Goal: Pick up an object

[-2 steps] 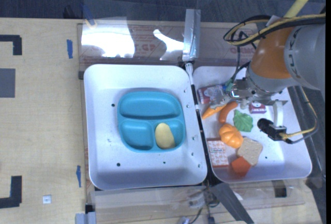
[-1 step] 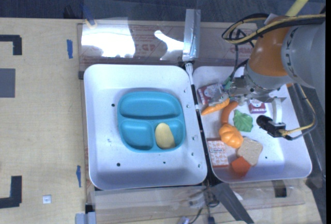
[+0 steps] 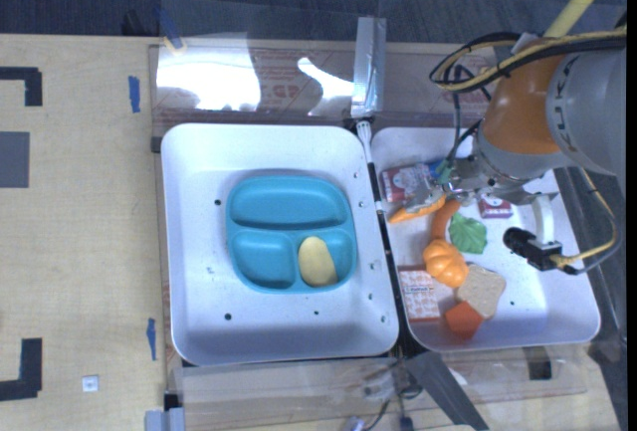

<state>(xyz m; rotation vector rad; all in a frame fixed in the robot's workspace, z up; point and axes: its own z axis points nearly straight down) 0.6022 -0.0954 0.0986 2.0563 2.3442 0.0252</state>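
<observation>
The grey arm with its orange band (image 3: 523, 115) reaches over the right bin (image 3: 572, 320). Its gripper (image 3: 453, 185) is low at the bin's upper left, right above an orange carrot (image 3: 423, 211) and beside a red and white packet (image 3: 408, 182). Just below lie a green leafy piece (image 3: 468, 234), an orange pumpkin-like toy (image 3: 446, 262), a tan bread slice (image 3: 482, 292) and a red-orange block (image 3: 462, 319). I see nothing lifted off the bin floor.
The left bin (image 3: 189, 220) holds a blue divided tray (image 3: 284, 205) with a yellow oval object (image 3: 317, 261) in its lower right compartment. A small printed card (image 3: 419, 293) lies by the divider. A black cable end (image 3: 528, 246) hangs over the right bin.
</observation>
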